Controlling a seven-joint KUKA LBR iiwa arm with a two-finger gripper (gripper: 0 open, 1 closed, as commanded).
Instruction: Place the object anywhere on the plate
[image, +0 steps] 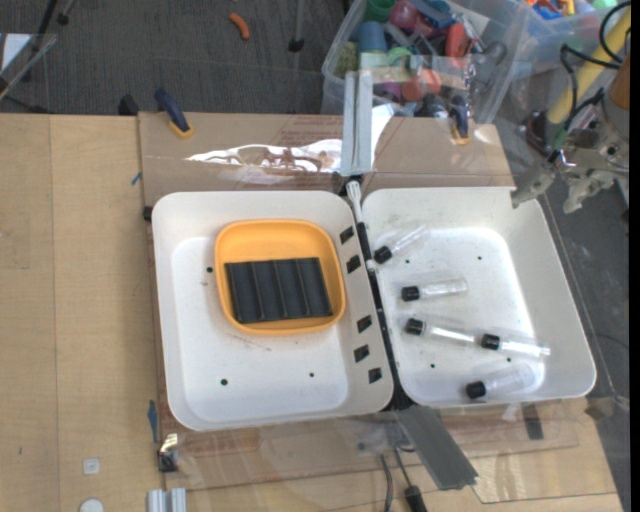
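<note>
An orange plate (233, 243) with rounded corners sits in the left white bin (195, 395), toward its far side. A black ribbed rectangular object (277, 290) lies flat on the plate, covering most of its floor. My gripper (550, 192) hangs at the upper right, just past the far right corner of the right bin (572, 335). It stands open, with nothing between its spread fingers, far from the plate.
Several clear tubes with black caps lie loose in the right bin, among them a short tube (438, 290) and a long tube (452, 336). A black divider strip (365, 300) runs between the bins. A clear box of coloured clutter (430, 45) stands behind.
</note>
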